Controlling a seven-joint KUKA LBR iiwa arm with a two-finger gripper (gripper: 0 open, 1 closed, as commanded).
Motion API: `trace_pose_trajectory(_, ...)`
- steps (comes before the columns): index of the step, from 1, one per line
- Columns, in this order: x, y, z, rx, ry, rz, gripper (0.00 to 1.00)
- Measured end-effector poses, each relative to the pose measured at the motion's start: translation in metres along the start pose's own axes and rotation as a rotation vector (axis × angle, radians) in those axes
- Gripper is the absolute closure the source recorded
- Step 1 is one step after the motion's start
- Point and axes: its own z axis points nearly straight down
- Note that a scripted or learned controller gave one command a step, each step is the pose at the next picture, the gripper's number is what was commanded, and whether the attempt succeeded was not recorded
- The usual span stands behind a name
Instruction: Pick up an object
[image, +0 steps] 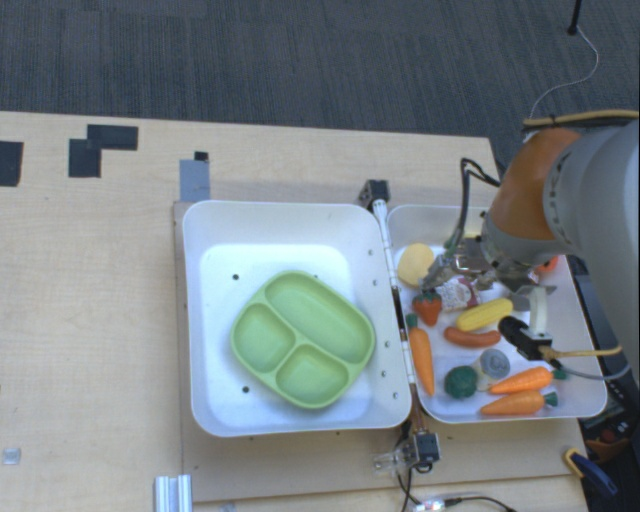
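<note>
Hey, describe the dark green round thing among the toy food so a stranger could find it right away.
Look in the right white bin, the one crowded with toy food, and go to its near edge. The dark green round toy vegetable sits there, between the long orange carrot and a grey disc. It is the sole dark green piece.

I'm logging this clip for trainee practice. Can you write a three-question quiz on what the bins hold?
1. True or false: the green three-compartment plastic plate lies in the left white bin.
2. Which bin holds the toy food: A left, B right?
3. What lies along the right bin's left wall, below the red strawberry?

Key: 1 true. 2 B. 3 a long orange toy carrot.
</note>
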Motion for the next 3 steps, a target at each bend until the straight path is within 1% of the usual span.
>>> trace_pose_trajectory(1,0.002,0.003,-0.013,-0.007,0.002,-0.005,1.0)
trace_pose_trajectory(2,0.002,0.002,-0.012,-0.004,0.003,-0.006,0.0)
trace_pose_trajectory(3,0.007,-0.026,0.0,-0.001,0.001,0.002,0.0)
